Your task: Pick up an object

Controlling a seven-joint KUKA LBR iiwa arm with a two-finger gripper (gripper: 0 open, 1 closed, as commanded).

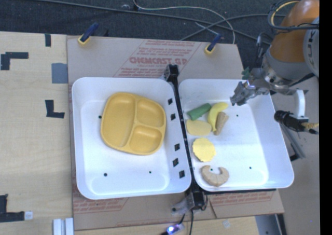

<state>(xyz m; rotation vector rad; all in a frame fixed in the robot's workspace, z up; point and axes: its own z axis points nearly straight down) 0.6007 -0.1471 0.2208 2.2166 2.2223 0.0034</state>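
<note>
Gripper (239, 97) above right bin (270, 140), just right of banana (217, 112); finger state impossible to tell. Risk: crowded cluster with green piece (198, 110) and cone (221, 122) — likely glancing, empty close.

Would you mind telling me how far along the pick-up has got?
Nothing looks picked yet: the banana, green piece, yellow slices and pretzel all lie in the right bin. In hand: the hand hovers over that bin's upper part, near the banana. Left: lowering, gripping one item and lifting it.
</note>
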